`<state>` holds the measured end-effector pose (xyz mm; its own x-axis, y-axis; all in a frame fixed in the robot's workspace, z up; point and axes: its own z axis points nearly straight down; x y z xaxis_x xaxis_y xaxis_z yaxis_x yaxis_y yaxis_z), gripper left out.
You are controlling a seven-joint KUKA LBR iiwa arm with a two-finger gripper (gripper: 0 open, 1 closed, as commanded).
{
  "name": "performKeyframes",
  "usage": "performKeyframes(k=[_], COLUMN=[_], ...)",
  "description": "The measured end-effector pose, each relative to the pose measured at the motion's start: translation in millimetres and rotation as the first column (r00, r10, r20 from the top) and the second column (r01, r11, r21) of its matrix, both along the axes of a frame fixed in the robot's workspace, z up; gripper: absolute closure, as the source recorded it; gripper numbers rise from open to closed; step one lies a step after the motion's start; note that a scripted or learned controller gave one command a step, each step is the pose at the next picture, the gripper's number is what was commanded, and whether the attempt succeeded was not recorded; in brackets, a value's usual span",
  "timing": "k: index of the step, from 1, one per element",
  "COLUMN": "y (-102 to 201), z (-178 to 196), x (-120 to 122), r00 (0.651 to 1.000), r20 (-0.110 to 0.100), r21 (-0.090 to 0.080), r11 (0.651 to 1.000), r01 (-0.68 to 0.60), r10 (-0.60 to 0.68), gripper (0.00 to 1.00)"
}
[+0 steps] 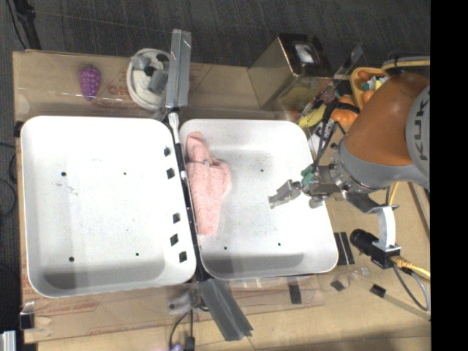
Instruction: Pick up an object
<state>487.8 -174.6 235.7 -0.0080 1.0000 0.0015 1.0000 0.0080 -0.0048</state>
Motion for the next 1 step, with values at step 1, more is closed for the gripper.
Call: performKeyframes(k=[1], y=[0.0], z=[0.0], x=[0.0], r00=[1.000], r20=[0.000], r21=[0.000], r11=[1.000], r01=[0.000], r10=[0.000], gripper=[0.00])
